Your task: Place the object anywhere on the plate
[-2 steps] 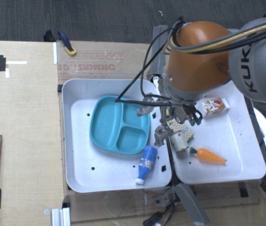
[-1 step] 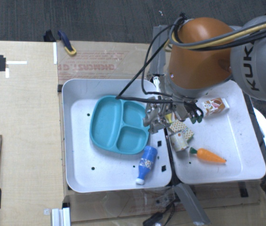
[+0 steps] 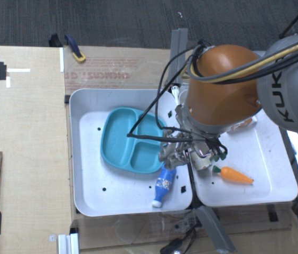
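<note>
A light blue divided plate (image 3: 128, 141) lies in the left bin (image 3: 85, 157), toward its middle. Just below the plate's lower right corner rests a blue and white tube (image 3: 164, 187), lying slantwise on the bin floor with its white cap toward the front edge. My gripper (image 3: 173, 153) hangs under the orange wrist band, right over the tube's upper end and the plate's right rim. Cables and the wrist hide the spot where gripper and tube meet.
An orange carrot (image 3: 236, 176) lies in the right bin (image 3: 276, 157) near its front. The arm's big orange wrist (image 3: 223, 89) covers the divider between the bins and part of the right bin. A wooden bench top (image 3: 22, 142) stretches to the left.
</note>
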You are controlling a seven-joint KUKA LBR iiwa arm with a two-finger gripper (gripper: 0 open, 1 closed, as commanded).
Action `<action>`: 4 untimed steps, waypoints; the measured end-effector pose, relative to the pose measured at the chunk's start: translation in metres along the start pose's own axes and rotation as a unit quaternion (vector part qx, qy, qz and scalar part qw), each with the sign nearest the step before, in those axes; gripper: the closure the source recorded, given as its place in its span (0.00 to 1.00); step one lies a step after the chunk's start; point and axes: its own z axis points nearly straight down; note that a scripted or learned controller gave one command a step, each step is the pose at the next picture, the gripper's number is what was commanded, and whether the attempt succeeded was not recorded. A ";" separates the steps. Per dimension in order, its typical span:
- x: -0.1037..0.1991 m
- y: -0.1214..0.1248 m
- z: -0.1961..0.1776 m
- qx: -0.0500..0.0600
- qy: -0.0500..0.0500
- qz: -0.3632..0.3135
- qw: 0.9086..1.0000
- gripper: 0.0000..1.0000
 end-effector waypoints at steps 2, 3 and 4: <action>-0.021 0.041 -0.002 0.000 -0.001 -0.094 0.996 1.00; -0.021 0.040 -0.002 0.000 -0.001 -0.093 0.996 0.00; 0.000 0.001 -0.065 0.001 -0.001 0.121 0.993 0.00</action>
